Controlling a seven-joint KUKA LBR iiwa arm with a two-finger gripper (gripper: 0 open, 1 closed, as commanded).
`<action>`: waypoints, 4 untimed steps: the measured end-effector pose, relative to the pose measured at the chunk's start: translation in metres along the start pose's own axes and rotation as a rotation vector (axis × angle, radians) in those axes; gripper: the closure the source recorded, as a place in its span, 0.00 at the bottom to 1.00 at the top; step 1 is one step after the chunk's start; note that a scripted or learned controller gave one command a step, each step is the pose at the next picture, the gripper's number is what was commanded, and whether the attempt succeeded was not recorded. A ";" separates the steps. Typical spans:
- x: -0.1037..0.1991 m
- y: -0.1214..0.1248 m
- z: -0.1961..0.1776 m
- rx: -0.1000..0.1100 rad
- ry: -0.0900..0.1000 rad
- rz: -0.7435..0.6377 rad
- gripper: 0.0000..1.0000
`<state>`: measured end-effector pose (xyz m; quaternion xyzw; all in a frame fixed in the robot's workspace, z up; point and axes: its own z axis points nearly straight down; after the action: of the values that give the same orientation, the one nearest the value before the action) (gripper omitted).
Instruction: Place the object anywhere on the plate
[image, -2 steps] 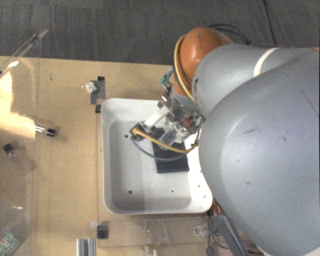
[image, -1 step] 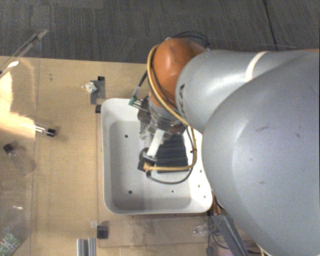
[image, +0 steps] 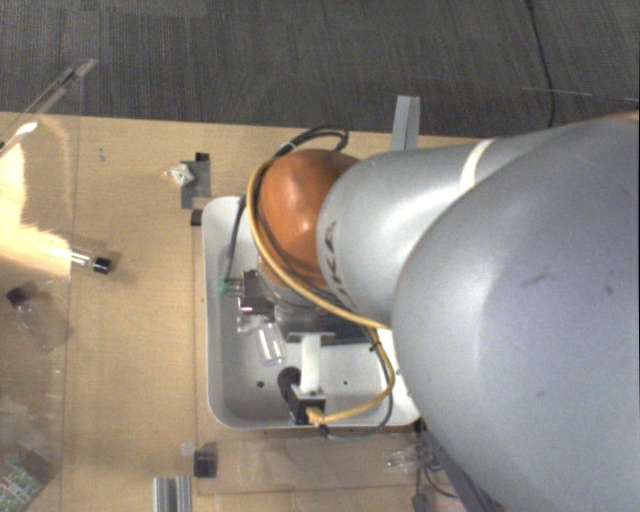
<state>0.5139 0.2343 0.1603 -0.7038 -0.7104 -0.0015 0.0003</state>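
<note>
the arm (image: 480, 280) covers most of the bin (image: 222, 390). the gripper (image: 265, 335) is seen low inside it, but its state cannot be told. the object and plate are hidden, so weight, stiffness and a grasp point cannot be judged.

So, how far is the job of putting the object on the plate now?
Done: nothing I can confirm. In hand: the arm reaches low into the white bin, its gripper near the bin floor. Left: the placing itself; the arm covers most of the bin, so I cannot tell object or plate.
</note>
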 end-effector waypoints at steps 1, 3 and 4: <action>-0.067 -0.027 0.016 0.000 -0.001 -0.245 1.00; -0.019 0.033 0.055 0.001 -0.001 -0.604 1.00; -0.050 0.136 0.071 -0.009 -0.004 -0.818 1.00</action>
<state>0.6502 0.1855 0.0890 -0.3633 -0.9316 -0.0034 -0.0050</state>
